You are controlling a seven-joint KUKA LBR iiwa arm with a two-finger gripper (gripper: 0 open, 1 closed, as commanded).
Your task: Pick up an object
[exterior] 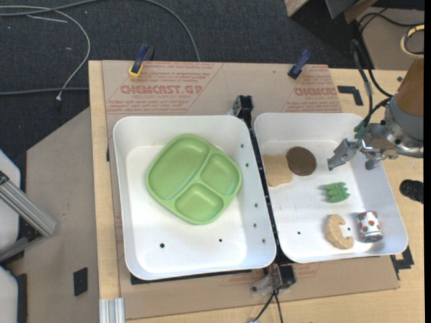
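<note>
Camera view: nothing picked yet. The tool (351, 152) is seen spread, nothing between its fingers, hovering at the right white bin's (390, 200) 2 o'clock. The nearest candidate, a small green leafy toy (336, 192), lies at its 6 o'clock; descent, closing and lift remain.

The arm (412, 103) enters at three o'clock: an orange band, then a grey rounded wrist housing. Beneath it sits a metallic grey gripper (355, 155) with angular fingers (340, 155), and black cables trail toward one o'clock.
</note>
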